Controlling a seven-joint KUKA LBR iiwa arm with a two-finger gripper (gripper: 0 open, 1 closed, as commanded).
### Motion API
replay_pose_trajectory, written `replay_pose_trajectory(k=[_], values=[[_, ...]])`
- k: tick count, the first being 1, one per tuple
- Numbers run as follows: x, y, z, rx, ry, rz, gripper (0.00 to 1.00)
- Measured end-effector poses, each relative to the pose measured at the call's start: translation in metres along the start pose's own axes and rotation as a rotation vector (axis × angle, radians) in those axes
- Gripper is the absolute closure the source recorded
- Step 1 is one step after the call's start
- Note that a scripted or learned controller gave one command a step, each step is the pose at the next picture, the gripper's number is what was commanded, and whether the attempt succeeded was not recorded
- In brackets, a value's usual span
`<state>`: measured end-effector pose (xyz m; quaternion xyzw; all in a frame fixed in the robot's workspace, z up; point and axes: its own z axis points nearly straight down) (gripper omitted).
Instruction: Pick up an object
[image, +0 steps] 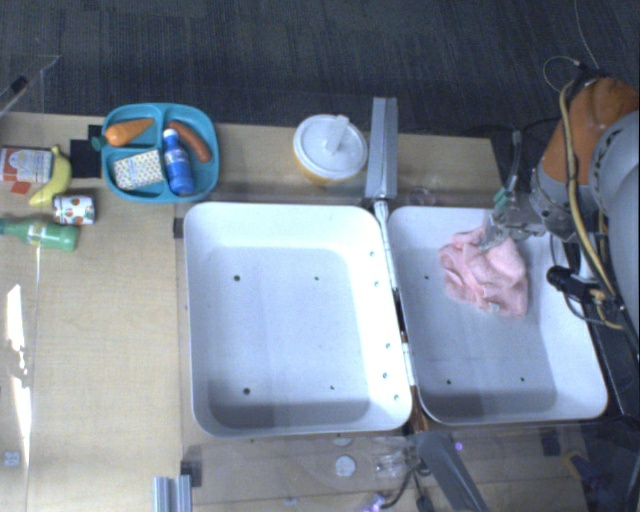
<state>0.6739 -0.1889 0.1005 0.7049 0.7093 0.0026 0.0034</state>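
Bench (100, 380): pale wood, carrying two shallow white bins side by side.
Left bin (290, 320): just beside the right bin, the two rims meeting along a grey divider.
Right bin (500, 370): holds the pink cloth in its far half.
Arm (600, 150): grey with an orange band, reaching in over the right bin's far right corner.
Pink cloth (487, 273): crumpled, lying on the right bin's floor, toward its far right corner.
Blue tray (205, 150): well to the left of the right bin, beyond the left bin's far left corner, carrying toy food.
White lidded cup (330, 148): beyond the left bin's far edge, near the divider.
Gripper (505, 225): at the cloth's far edge, touching it; whether the fingers are open or closed cannot be told.
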Motion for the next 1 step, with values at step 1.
replay_pose_trajectory(k=[1], values=[[0.0721, -0.03, -0.0985, 0.005, 0.001, -0.154, 1.0]])
